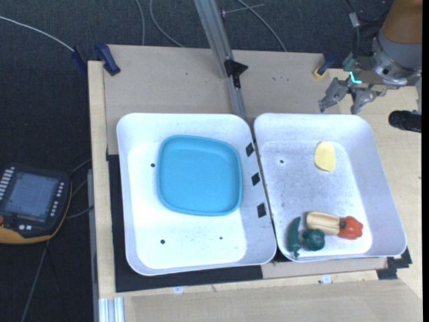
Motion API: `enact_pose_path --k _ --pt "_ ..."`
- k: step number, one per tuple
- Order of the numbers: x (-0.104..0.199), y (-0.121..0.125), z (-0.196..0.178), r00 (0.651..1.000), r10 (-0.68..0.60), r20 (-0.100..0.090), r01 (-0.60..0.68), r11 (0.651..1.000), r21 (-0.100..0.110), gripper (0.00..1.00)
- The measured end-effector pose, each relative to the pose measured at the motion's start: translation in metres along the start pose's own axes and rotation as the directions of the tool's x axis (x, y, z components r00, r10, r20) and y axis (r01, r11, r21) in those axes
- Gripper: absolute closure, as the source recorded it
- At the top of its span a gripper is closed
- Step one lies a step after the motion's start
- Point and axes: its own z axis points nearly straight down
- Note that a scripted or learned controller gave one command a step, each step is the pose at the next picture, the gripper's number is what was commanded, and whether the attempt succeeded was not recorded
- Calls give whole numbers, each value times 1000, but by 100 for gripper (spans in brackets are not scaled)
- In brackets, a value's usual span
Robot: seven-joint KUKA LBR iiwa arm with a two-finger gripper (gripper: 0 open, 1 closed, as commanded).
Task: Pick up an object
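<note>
My gripper (347, 99) hangs above the far edge of the right bin (375, 159), its two fingers spread open with nothing between them. Inside that bin a yellow piece (325, 156) lies toward the back, well below and left of the fingers. Along the near wall lie a tan roll (322, 221), a red pepper-like piece (350, 228) touching its right end, and a dark green piece (305, 237) at its left.
The left bin (137, 180) holds a blue square plate (200, 174). A slanted metal pole (216, 29) crosses the back of the bench. Blue clamps (107, 59) sit at the bench's far corners. A handheld pendant (30, 200) lies off the bench's left.
</note>
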Motion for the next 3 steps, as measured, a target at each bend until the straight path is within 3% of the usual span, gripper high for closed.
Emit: enact_pose_path --k 1,2,3 --pt "0 0 0 1000 0 0 0 1000 0 0" --pt "9 4 49 1000 0 -1 0 1000 4 0" --pt "11 -6 100 1000 0 -1 0 1000 5 0"
